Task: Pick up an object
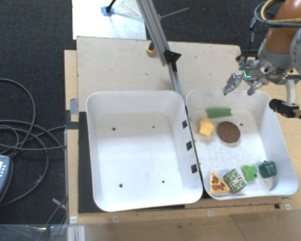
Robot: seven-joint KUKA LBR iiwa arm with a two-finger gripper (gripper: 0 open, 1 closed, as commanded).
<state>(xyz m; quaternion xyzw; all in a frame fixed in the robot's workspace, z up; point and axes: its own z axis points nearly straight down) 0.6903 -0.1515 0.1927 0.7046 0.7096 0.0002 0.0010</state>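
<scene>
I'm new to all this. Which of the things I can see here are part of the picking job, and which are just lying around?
Part of the job:
gripper, open
right bin
green strip
yellow block
brown disc
pizza slice
green patterned block
light green piece
dark green pepper

Just lying about:
left bin
black cables
metal pole

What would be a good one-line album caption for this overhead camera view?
Grey robot arm's open two-finger gripper hovers over the right white bin holding a brown round cookie and yellow cheese wedge.
</scene>
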